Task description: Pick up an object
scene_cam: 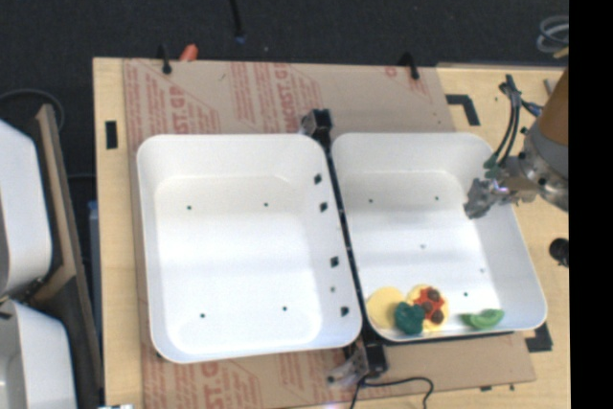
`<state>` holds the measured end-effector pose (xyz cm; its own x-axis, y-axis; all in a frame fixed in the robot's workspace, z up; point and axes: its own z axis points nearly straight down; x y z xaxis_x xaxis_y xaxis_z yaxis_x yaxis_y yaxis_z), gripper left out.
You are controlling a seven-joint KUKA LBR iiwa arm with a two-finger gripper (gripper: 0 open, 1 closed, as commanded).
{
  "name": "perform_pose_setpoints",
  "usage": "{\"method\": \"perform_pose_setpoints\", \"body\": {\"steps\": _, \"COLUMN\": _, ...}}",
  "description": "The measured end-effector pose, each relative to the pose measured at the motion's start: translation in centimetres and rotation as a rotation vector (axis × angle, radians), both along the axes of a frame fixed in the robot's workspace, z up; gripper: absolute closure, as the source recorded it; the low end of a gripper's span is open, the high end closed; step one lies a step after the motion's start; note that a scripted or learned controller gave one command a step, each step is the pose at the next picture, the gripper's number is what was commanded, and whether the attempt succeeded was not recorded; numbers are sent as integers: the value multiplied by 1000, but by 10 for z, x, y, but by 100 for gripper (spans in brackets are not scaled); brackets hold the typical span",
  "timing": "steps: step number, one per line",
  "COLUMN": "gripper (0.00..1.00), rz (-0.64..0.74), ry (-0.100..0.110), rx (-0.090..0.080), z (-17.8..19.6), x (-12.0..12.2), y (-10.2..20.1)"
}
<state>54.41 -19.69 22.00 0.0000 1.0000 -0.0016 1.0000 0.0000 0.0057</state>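
Your gripper [479, 203] hovers over the right bin [421, 158]; its near edge holds a yellow disc [383, 306], teal toy [409, 319], green piece [483, 319] lying crosswise.

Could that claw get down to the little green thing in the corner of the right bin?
Probably yes. The claw hangs over the right bin, and the green piece lies in open view near the front wall, apart from the other toys.

Two bins sit side by side on the bench [239, 96]: the left bin [239, 244] mid-frame, the right bin [431, 225] touching its right edge. Three toys [426, 309] cluster along the right bin's lower edge. The gripper [479, 199] hangs over its upper right.
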Motion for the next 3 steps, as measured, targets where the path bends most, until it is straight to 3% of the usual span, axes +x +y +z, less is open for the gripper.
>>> {"method": "perform_pose_setpoints", "body": {"steps": 3, "gripper": 100, "rz": 4, "ry": 5, "rx": 3, "z": 14, "x": 9, "y": 150}}
